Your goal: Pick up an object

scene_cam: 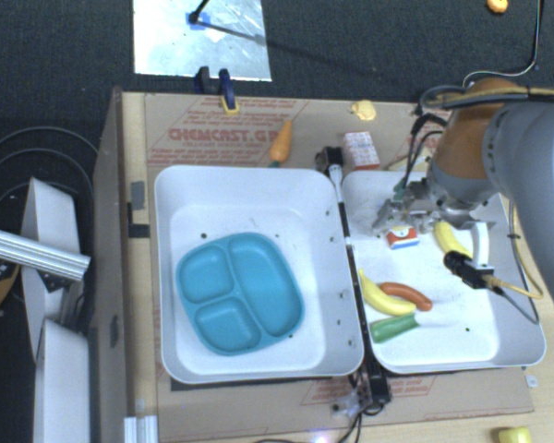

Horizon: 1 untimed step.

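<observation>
The hand (404, 218) hangs low over the right bin (517, 340), near its back wall. Right under it sits a small red, white and blue block (403, 239), touching or just clear, hard to call from up here; that looks like the target. Whether the hand is open or closed I cannot tell, since the wrist hides the business end; nothing shows as gripped. So, as I read it, the pick is not yet made; the approach looks done, and the close and the lift are left.

Elsewhere in that bin: a yellow banana (451, 238) just beside the block, toward the arm; nearer the front, a second banana (384, 296) lying against a red sausage (408, 293); a green piece (393, 328) just in front of those two; all resting on the bin floor.

The left bin (175, 201) carries a blue divided plate (240, 292); out on the table (212, 127) a carrot (280, 141) lies behind that bin.

One worry, my judgement only — the block is small and sits low, so a closure slightly off could nudge it aside instead of catching it.
</observation>
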{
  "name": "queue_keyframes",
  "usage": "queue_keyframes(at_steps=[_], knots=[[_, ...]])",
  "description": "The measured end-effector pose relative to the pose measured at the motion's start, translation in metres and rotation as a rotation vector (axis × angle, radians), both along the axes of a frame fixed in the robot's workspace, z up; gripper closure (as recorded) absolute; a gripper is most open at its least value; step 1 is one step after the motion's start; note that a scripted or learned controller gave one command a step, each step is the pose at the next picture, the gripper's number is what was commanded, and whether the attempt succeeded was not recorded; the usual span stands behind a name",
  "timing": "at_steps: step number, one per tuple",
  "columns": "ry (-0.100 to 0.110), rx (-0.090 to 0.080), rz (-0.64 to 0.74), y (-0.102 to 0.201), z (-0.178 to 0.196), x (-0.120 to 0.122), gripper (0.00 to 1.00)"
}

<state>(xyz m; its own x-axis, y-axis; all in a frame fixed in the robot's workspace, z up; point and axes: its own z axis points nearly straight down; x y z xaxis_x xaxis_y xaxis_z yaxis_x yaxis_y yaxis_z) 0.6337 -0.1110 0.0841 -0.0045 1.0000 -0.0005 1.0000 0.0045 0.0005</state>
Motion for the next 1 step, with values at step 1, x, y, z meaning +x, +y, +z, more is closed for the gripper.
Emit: queue_keyframes(at_steps=[1], knots=[[-0.004,0.0,0.002,-0.0003,0.0118,0.0017,1.0]])
